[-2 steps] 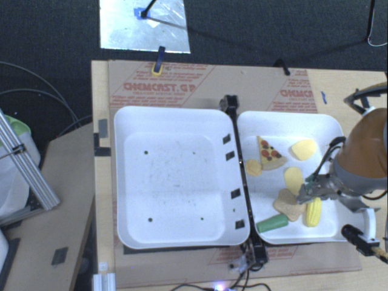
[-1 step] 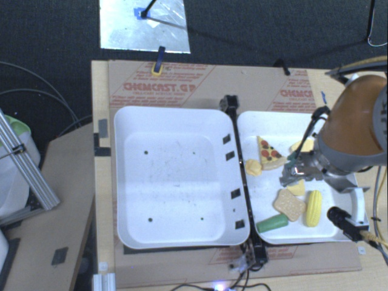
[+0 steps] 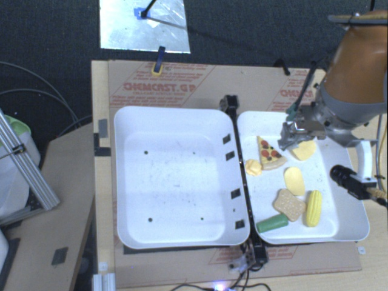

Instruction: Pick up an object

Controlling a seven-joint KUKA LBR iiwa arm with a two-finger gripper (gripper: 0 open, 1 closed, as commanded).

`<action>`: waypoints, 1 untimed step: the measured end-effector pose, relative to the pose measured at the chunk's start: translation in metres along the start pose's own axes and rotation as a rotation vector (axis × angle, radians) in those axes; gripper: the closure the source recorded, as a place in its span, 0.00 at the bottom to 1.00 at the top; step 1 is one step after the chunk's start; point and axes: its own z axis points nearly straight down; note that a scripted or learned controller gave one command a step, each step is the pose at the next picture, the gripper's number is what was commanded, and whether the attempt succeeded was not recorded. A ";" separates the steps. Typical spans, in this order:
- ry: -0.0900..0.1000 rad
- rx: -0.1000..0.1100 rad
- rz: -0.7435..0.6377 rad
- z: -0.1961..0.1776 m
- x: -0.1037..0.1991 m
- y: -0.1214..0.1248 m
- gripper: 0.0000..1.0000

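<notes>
The right bin holds toy food. A pizza slice lies near its left wall, with a small yellow piece beside it. A pale yellow wedge sits further right, a yellow oval below it. A cracker, a corn cob and a green pickle lie toward the front. My gripper hangs low over the bin, between the pizza slice and the pale yellow wedge. Nothing shows between its dark tips.
The left bin sits beside the right one, with a black clamp strip along their shared edge. A foil sheet lies behind the bench. Metal framing stands at the left. A black fitting on the arm overhangs the right bin.
</notes>
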 end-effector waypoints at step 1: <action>0.001 0.013 0.003 -0.019 0.039 -0.035 1.00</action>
